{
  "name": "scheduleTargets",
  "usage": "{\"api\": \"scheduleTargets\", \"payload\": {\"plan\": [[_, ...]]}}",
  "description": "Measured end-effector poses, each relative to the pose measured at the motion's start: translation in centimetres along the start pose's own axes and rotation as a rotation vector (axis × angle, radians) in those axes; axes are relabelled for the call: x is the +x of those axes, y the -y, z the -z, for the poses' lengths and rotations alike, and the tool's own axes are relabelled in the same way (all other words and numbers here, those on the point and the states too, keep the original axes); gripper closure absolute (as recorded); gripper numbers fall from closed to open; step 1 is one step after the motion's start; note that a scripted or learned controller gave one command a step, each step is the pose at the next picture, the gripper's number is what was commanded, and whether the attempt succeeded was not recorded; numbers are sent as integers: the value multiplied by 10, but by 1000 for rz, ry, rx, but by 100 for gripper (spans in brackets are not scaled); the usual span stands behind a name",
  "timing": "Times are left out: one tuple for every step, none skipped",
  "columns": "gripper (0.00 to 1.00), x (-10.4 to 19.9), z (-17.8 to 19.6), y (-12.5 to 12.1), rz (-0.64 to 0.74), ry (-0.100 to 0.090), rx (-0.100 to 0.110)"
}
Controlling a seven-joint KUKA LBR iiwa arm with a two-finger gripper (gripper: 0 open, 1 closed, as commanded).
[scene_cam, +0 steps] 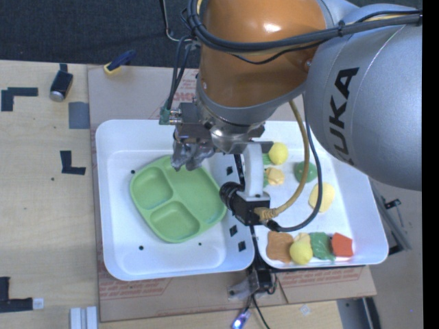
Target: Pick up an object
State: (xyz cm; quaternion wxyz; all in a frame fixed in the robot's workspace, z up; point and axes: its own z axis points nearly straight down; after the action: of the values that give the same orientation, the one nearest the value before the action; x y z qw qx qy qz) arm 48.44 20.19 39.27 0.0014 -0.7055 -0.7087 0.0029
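In the left bin [110,184], a green sectioned tray [175,201] lies flat, tilted diagonally. The pincer [186,157] hangs directly over the tray's upper edge; whether its tips are parted or closed cannot be told, and nothing is seen gripped. The right bin [367,242] holds small toy foods: a yellow piece [278,153], a yellow lemon shape [322,196], a red block [342,245], an orange piece [277,247]

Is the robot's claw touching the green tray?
Cannot tell. In the camera view the gripper overlaps the upper edge of the green tray, but the slanted look from above hides whether it rests on it or hangs above.
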Motion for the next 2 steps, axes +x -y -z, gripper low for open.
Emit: {"api": "scheduleTargets", "payload": {"plan": [[100, -35, -92, 2, -6, 3, 6], [100, -17, 74, -7, 0, -9, -23]]}}
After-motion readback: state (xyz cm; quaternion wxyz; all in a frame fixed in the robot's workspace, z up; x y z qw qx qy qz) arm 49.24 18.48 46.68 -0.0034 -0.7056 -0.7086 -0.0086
